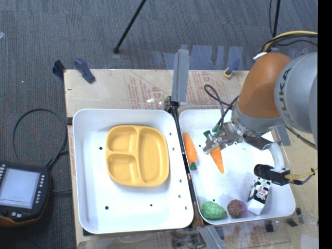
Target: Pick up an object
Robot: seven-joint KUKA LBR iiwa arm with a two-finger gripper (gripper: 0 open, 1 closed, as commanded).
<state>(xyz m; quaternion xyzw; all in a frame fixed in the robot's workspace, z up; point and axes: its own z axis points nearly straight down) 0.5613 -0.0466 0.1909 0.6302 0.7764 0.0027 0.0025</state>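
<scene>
My gripper (211,143) hangs over the middle of the right bin (280,204). It is shut on the thick upper end of an orange toy carrot (218,161), whose tip points down and to the right. A bit of green shows just above the fingers. A second orange carrot (190,148) with a green end lies along the bin's left wall, a short way left of the gripper.
A green lumpy toy (213,210), a dark reddish ball (236,208) and a small black-and-white carton (258,195) sit along the right bin's front edge. A yellow divided plate (138,155) lies in the left bin (88,191). The arm's body covers the right bin's far right corner.
</scene>
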